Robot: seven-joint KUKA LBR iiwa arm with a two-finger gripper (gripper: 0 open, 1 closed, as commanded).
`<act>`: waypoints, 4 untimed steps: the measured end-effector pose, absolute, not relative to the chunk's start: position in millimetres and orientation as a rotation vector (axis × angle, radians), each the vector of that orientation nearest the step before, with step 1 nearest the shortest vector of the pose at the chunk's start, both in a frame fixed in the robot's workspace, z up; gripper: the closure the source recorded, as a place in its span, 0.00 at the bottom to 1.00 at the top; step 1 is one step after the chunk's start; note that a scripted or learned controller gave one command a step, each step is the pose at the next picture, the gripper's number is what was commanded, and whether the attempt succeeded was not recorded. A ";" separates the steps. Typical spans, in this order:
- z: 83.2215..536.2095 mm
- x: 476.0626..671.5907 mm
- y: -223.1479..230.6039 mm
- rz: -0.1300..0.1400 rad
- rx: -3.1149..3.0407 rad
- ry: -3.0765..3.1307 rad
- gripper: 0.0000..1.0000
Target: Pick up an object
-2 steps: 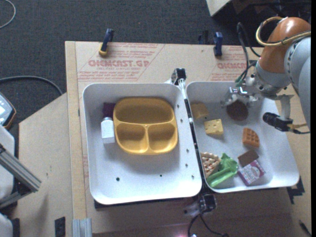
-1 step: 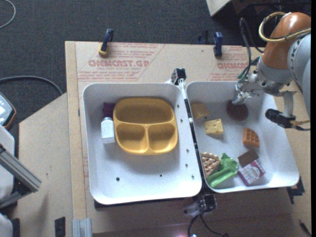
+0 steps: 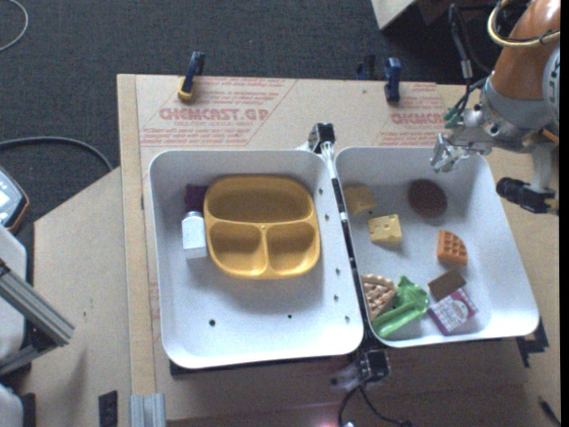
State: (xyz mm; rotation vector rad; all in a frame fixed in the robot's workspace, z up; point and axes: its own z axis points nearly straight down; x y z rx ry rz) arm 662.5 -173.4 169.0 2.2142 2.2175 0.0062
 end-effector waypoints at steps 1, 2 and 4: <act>224.1 664.2 -173.8 0.007 2.214 2.217 1.00; 235.9 640.9 -125.9 0.002 2.218 2.228 1.00; 225.2 593.3 -26.8 -0.002 2.219 2.231 1.00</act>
